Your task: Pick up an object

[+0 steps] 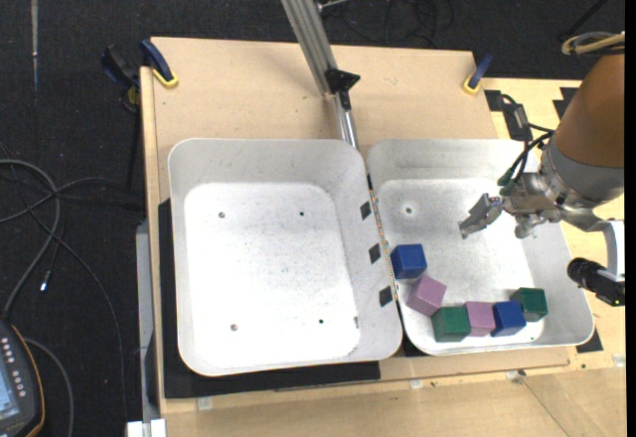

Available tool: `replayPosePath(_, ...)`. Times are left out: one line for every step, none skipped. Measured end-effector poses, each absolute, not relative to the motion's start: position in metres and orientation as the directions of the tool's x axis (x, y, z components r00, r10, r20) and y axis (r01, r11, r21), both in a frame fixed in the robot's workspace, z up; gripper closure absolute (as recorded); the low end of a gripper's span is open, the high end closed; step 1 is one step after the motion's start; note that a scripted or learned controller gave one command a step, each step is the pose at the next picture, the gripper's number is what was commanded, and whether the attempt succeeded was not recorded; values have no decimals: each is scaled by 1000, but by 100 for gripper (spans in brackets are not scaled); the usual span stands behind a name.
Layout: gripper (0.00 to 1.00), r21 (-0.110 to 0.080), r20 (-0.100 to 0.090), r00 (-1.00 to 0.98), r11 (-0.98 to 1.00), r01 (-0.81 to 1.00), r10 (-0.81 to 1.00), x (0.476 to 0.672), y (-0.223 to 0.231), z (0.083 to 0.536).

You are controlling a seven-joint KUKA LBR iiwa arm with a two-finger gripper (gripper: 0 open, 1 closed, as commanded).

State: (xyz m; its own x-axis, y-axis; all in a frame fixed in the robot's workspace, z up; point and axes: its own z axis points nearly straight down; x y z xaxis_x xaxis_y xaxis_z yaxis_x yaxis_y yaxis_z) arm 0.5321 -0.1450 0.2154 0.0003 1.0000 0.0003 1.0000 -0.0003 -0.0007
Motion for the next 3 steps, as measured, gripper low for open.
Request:
replayPosePath(0,1,-1,1,-1,1000,1000,557,-112,112)
replayPosePath(0,-1,-1,3,-3,1000,1000,512,-126,95)
replayPosePath(0,8,-4,2,-2,1000,1000,491,-162,218)
